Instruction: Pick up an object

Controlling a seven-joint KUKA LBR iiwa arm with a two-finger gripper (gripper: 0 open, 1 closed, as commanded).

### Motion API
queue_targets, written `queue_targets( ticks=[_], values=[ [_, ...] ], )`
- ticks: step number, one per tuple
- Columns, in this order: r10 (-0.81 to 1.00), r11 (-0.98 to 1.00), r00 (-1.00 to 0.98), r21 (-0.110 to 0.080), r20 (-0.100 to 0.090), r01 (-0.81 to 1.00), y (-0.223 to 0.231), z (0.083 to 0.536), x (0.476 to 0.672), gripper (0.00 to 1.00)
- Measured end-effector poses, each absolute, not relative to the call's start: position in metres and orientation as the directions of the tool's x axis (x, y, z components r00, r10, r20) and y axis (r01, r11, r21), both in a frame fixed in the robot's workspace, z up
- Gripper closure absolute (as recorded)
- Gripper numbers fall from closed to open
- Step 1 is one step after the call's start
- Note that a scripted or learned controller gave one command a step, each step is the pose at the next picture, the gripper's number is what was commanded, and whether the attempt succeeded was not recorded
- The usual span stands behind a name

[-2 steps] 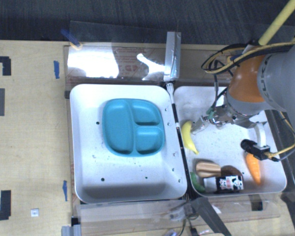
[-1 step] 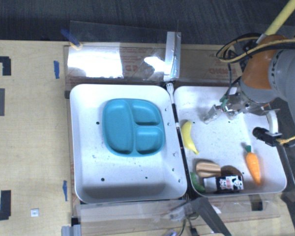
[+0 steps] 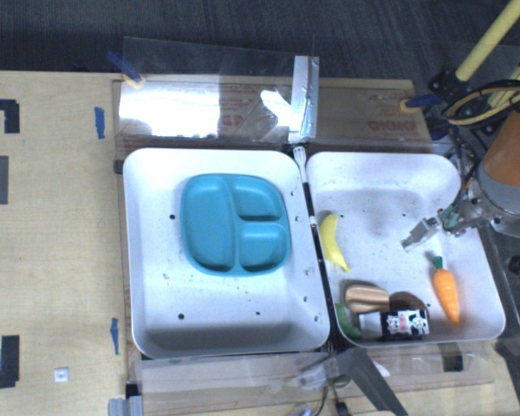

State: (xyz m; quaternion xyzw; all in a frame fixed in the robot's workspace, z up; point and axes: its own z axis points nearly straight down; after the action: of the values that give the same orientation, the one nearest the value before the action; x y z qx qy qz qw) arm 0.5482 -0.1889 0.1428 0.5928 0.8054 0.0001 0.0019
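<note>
The right bin (image 3: 390,176) holds a yellow banana (image 3: 332,240) near its left wall and an orange carrot (image 3: 447,294) at the right. Along its front wall lie a tan bread-like piece (image 3: 367,298), a dark brown item (image 3: 407,302), a black-and-white cow-patterned toy (image 3: 397,323) and a green piece (image 3: 345,320). My gripper (image 3: 420,233) hangs over the right half of this bin, above and left of the carrot, with nothing visible between its fingers. The arm (image 3: 507,167) comes in from the right edge.
The left bin (image 3: 156,302) bears a blue divided plate (image 3: 236,223) in its middle. A clear plastic sheet (image 3: 208,102) and a metal bracket (image 3: 303,94) stand behind the bins. Cables (image 3: 481,98) and a yellow pole (image 3: 498,29) sit at the upper right.
</note>
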Motion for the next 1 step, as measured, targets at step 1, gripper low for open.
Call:
queue_targets(
  ticks=[1],
  values=[
    [0.978, 0.209, -0.209, 0.004, 0.004, 0.978, -0.2079, 0.0936, 0.5092, 0.0]
  ],
)
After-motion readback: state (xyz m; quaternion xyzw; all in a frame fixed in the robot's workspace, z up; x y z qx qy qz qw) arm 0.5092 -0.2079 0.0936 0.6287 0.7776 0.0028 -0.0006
